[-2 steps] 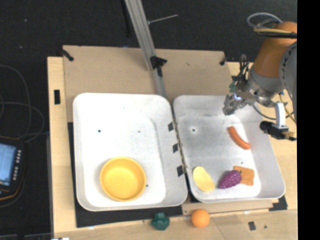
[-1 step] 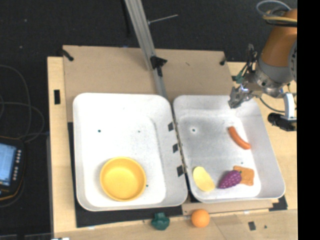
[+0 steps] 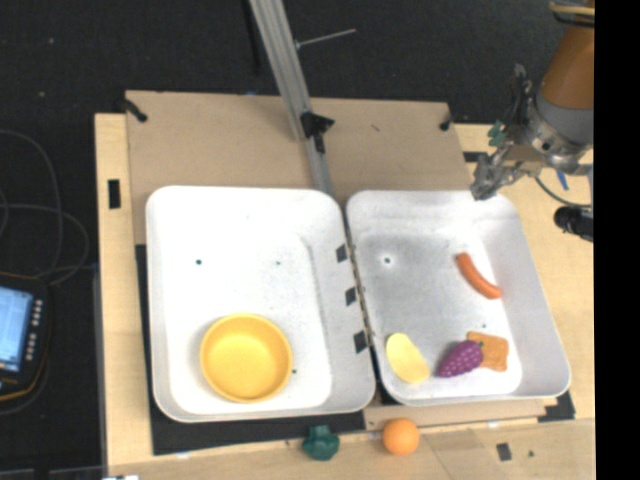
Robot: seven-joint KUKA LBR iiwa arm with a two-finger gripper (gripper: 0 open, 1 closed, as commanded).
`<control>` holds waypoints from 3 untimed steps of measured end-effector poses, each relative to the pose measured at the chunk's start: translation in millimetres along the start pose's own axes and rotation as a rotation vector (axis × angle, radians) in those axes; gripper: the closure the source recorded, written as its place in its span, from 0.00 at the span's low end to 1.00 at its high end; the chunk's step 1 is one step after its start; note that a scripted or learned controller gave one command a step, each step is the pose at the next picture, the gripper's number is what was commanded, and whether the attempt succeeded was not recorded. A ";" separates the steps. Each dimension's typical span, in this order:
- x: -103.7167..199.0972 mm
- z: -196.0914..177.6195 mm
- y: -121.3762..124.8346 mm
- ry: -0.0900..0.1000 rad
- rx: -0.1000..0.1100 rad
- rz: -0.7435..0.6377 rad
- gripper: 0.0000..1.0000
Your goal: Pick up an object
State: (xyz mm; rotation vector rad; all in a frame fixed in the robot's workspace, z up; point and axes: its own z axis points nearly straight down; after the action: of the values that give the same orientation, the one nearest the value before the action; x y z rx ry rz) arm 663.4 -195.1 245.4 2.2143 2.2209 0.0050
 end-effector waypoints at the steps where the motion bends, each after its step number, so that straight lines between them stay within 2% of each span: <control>1: 44.0 7.3 -24.6 0.001 0.006 -0.001 1.00; 2: 86.0 14.0 -39.7 0.001 0.006 -0.002 1.00; 3: 139.5 4.4 -50.1 0.004 0.004 -0.004 1.00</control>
State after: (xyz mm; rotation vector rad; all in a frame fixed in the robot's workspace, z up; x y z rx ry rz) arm 612.9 -55.7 240.4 2.2132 2.2296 0.0046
